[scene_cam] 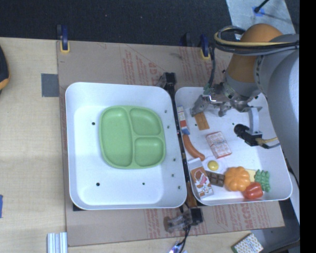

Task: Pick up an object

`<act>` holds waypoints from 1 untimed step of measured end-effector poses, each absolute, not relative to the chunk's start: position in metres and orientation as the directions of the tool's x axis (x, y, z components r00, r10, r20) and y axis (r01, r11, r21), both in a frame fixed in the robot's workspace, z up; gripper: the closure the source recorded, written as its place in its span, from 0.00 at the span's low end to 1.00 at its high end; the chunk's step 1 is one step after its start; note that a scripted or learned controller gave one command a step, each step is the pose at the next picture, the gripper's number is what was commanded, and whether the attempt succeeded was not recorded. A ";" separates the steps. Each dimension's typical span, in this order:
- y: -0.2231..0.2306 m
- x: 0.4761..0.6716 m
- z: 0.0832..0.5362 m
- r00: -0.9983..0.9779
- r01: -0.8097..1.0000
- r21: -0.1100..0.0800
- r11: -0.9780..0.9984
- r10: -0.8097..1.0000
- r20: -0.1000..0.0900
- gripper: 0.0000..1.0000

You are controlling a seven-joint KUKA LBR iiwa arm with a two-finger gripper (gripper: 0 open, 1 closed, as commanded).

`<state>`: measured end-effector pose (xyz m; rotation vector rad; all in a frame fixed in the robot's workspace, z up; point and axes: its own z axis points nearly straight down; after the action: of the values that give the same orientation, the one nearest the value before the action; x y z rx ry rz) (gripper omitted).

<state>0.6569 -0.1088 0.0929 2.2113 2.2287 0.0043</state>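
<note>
My gripper [210, 105] hangs over the far left part of the right bin [276, 159], with the grey arm and its orange band coming in from the right. Just below it lies a small brown flat piece [201, 121]. Nothing is visibly held. Nearer the front lie a pink packet [218, 144], an orange-red sausage [193, 147], a fried egg [213, 166], an orange pumpkin-like toy [237, 178], a red tomato [253, 192] and a green leafy piece [263, 178].
The left bin [84, 141] holds a green divided plate [131, 136]. A printed card [200, 182] and a dark chocolate piece [217, 179] lie at the right bin's front left. A narrow packet [181, 119] rests along its left wall.
</note>
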 end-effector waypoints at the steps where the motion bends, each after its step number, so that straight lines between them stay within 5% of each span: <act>1: -0.097 0.656 0.092 -0.005 1.000 -0.003 0.005 1.000 0.000 0.00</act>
<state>0.6564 -0.0966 0.0922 2.2172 2.2285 -0.0029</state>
